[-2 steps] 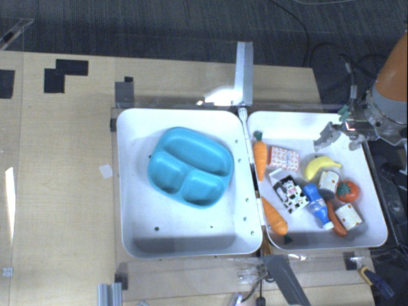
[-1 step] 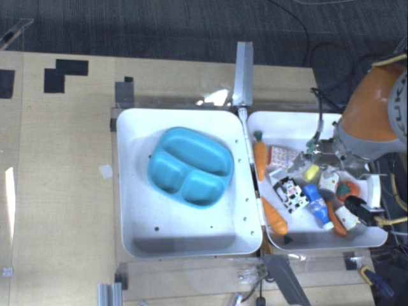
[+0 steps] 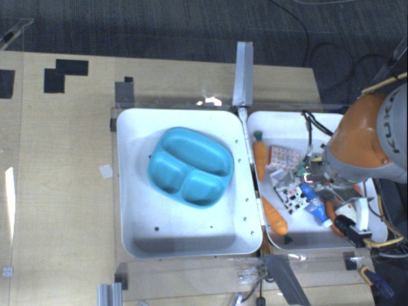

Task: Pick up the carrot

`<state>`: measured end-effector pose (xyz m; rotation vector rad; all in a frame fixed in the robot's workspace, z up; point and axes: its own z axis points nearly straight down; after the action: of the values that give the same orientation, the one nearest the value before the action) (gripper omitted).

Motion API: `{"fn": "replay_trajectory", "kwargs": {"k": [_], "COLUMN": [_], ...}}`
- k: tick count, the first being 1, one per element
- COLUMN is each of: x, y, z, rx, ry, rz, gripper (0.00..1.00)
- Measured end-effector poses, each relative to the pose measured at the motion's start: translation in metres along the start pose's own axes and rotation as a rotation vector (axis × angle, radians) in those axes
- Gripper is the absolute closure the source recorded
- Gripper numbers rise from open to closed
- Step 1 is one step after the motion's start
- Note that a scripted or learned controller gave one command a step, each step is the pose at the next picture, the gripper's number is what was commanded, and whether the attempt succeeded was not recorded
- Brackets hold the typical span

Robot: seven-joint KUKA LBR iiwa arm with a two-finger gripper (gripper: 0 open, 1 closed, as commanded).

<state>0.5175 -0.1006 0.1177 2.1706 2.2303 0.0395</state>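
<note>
A: Carrot [image 3: 259, 159], upper one, is lying along the left wall of the right bin [image 3: 280, 121]; a second carrot [image 3: 275, 215] is lying lower, near the front-left corner. The left bin [image 3: 131, 177] is holding a blue divided plate [image 3: 190, 167].

B: Progress?

A: I am judging both as ungrasped; the lift is remaining. The arm [image 3: 366, 142] is reaching in from the right, bending down over the clutter, its gripper [image 3: 308, 178] hanging right of both carrots. Its grip I cannot tell.
</note>
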Motion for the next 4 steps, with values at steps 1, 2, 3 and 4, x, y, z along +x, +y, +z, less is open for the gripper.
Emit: {"fn": "replay_trajectory", "kwargs": {"k": [1,2,3,4], "x": [0.015,0.012,-0.049,-0.064], "y": [-0.019,-0.016,0.039,-0.025], "z": [0.02,0.008,-0.095,-0.091], "rx": [0.0,-0.009,0.031,0.031], "ry": [-0.001,-0.007,0.006,0.012], "rz": [-0.161,-0.159,-0.282,-0.621], "gripper": [0.0,1.0,1.0,1.0]}}
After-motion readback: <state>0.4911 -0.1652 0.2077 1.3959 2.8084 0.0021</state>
